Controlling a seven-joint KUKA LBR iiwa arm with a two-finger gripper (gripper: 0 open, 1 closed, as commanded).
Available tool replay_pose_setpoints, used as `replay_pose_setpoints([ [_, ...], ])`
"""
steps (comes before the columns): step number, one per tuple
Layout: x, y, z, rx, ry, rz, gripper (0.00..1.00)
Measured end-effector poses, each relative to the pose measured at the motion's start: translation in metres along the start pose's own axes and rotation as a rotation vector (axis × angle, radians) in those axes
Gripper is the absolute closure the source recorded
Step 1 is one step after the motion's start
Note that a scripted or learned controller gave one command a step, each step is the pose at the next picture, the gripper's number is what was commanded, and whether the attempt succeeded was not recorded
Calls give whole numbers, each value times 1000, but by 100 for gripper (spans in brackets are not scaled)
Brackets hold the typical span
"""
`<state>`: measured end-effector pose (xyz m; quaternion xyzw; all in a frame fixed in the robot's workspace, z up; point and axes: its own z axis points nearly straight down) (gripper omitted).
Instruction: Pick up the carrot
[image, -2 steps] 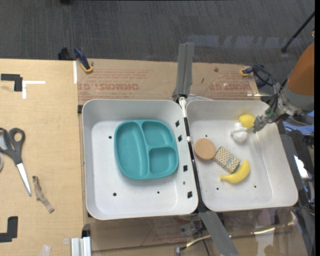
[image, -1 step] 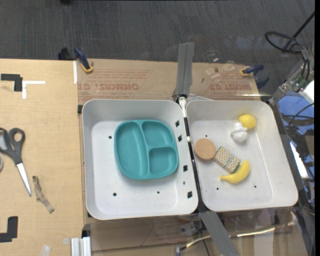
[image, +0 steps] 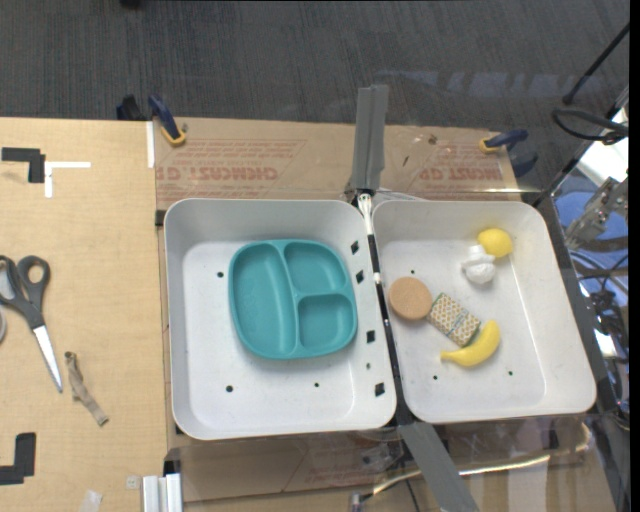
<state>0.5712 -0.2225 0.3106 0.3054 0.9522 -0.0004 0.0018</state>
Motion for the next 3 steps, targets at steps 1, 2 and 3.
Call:
replay_pose_setpoints([
  [1, -13, 10, -37, -2, -4, -429, 100],
  [2, -38, 29, -32, -3, -4, -659, 100],
  [3, -61, 45, -30, -3, -5, -1041, 100],
])
